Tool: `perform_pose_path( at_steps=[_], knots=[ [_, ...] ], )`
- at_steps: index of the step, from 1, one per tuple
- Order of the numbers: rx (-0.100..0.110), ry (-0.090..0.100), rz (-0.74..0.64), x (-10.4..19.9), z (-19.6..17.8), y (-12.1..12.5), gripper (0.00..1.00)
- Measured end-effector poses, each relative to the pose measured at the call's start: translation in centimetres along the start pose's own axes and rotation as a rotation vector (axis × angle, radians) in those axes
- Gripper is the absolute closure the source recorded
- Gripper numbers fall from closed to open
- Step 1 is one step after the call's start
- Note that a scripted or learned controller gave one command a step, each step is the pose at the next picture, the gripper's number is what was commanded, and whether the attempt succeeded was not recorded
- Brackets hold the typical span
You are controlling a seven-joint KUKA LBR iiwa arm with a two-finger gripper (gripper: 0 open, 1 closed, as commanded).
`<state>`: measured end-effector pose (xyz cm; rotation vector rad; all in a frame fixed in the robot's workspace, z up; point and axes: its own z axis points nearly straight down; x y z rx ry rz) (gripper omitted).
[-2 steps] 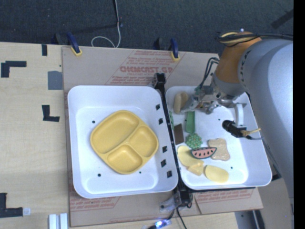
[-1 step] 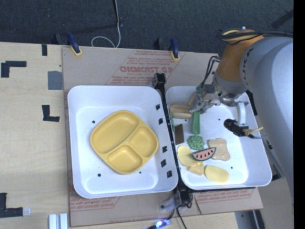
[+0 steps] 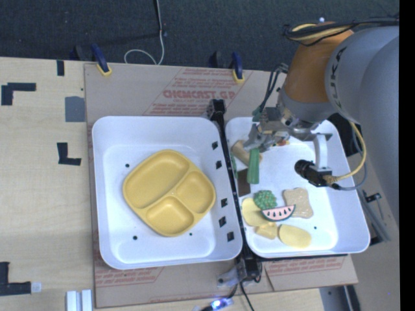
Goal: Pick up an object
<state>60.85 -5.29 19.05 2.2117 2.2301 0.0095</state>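
Note:
My gripper (image 3: pixel 258 139) hangs over the back left part of the right bin (image 3: pixel 343 193), under the grey arm with its orange band. Right below it lie a tan piece (image 3: pixel 240 151) and an upright green stick (image 3: pixel 253 168), whose top end sits at the gripper. Whether the gripper touches either of them is hidden by the wrist. Toward the front of the same bin sit a green broccoli (image 3: pixel 264 198), a watermelon slice (image 3: pixel 279 212), a toast slice (image 3: pixel 299 202) and several yellow food pieces (image 3: pixel 294 236).
The left bin (image 3: pixel 107 173) holds a yellow divided plate (image 3: pixel 168 191). A black divider rail (image 3: pixel 225 173) runs between the two bins. A black cable plug (image 3: pixel 313 172) hangs over the right bin's middle. Cardboard lies beneath both bins.

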Motion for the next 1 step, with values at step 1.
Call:
perform_pose_path(
  at_steps=[1],
  knots=[
    [0.004, 0.001, -0.002, 8.74, -2.8, -0.54, 1.0]
  ],
)
